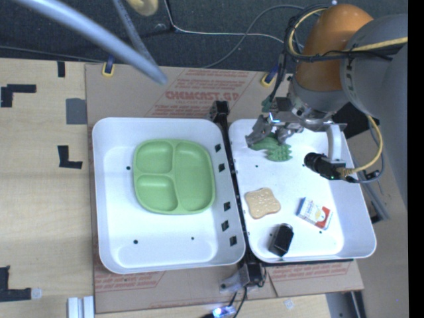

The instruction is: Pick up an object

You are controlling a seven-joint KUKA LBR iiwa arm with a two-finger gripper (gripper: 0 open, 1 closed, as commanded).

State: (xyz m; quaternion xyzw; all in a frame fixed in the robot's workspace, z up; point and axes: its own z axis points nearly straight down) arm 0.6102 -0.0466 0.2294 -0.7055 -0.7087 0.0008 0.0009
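Gripper [273, 132] sits low over the back-left corner of the right bin [351, 244], right at a small green toy [278, 151], leafy or spiky looking. Can't tell if the claw is open or clamped; the toy reads as touching or just under it, not clearly gripped. My guess: light, rubbery, irregular, so pinch across its narrow middle. Toast-shaped piece [262, 203], small carton [313, 212] and a black object [281, 238] lie nearer front; green divided plate [174, 176] sits in the left bin [112, 244].

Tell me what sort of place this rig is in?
Likely a robotics lab test bench: two white bins side by side on cardboard, loose cables, and toy-like objects, a green divided plate, a toast piece, set out for the gripper.
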